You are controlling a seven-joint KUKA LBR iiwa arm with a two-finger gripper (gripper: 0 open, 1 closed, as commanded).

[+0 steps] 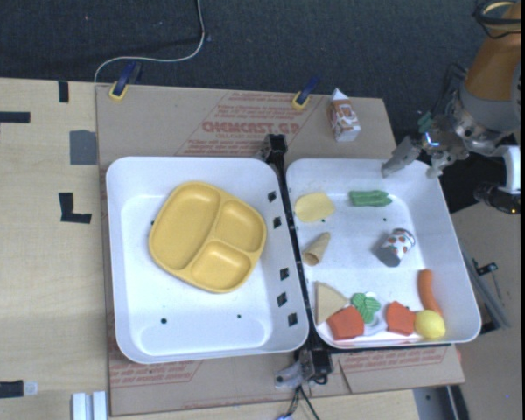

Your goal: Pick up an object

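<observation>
I am hanging my two-finger gripper [413, 156] over the far right corner of the right shallow white bin [451, 234], just past its rim, with my 2 fingers standing apart and nothing between them. The nearest thing to me is the green bean-like plastic pod [368, 199], lying on the bin floor to my left and a little nearer the front. Its long axis is running left to right, so I am judging that I would need to close across its short width, from far side to near side. Just beyond it are sitting the pale yellow round slice [314, 206] and the tan cone [315, 248], while the grey and white lump [395, 247] is lying more directly toward the near edge from me. The orange carrot [428, 290] is lying along the right wall, pointing near to far. The yellow divided plate [208, 235] is resting in the left white bin [127, 261], well apart from me.
</observation>
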